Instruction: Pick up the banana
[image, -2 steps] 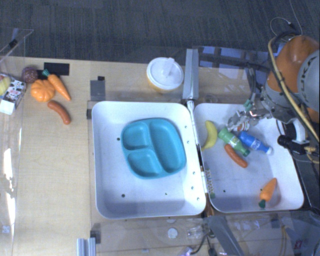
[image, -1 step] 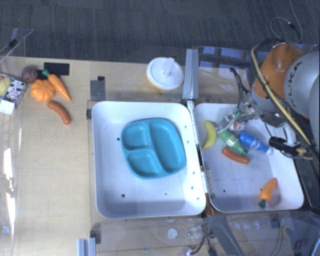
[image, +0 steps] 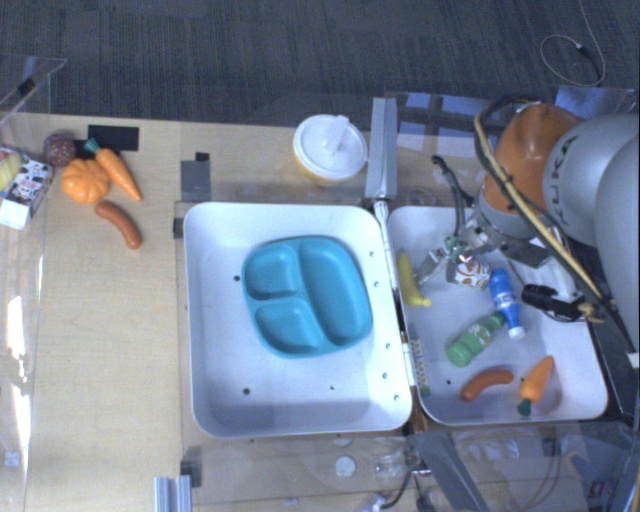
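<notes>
The banana (image: 409, 281) lies along the left wall of the right bin (image: 590, 405), lengthwise, free of any grip. The pincer (image: 447, 256) hangs just to its right, near a small white-and-red carton (image: 468, 272); whether it is spread or pressed together, I cannot tell. Further right in that bin lie a blue bottle (image: 505, 299), a green bottle (image: 474, 340), a sausage (image: 487, 382) and a carrot (image: 535, 383). The left bin (image: 215, 400) holds a blue divided tray (image: 303, 294).
</notes>
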